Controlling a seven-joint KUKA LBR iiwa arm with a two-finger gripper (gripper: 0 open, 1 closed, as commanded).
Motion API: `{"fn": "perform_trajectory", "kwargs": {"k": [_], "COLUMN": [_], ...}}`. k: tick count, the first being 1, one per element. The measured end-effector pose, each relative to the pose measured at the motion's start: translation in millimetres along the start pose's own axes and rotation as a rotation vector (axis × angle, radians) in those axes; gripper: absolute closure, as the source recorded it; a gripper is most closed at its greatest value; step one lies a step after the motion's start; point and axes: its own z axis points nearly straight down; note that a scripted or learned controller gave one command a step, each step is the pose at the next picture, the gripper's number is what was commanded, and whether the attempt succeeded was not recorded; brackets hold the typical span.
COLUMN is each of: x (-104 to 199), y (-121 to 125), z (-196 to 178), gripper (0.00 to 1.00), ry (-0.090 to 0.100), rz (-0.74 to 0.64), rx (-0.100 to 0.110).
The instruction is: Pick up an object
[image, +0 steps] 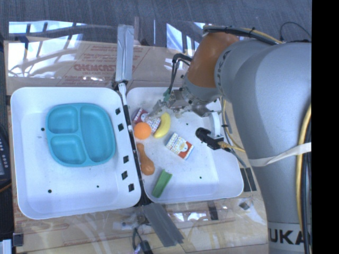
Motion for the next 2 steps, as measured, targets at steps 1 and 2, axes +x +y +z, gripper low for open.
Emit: {"fn": "perform_trajectory", "kwargs": {"k": [1,2], "x": [18.8,17.5], "y": [-30.5,-27.3], "z": [-0.6,-15.6], "gripper": [0.0,1.0], "ry": [-0.004,-0.007], "rz": [0.043,0.039], "rx": [-0.002,-0.01]}}
